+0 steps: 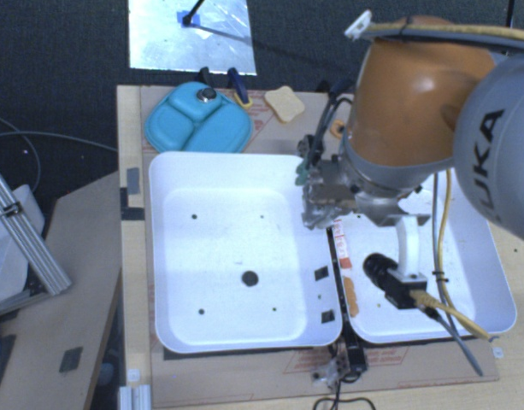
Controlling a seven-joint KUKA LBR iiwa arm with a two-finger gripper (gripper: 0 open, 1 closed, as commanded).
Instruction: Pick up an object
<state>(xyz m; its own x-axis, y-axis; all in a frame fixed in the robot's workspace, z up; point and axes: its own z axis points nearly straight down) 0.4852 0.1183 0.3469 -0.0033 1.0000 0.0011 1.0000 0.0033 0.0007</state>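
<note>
Nearest the camera, a slim orange piece [350, 295] lies in the right bin [491, 307] just beside the divider. A small dark disc [250, 278] sits on the floor of the left bin [180, 229]. These 2 look like the pick candidates. The step reads as the approach, with nothing visibly lifted. Further back, the gripper [317, 202] hangs over the divider, wrist pointing down from the right; whether it is clenched or released I cannot tell. The next move calls for settling over 1 candidate and descending. Beyond the bins rest a blue dish [199, 120] and a tan sponge [285, 102].
</note>
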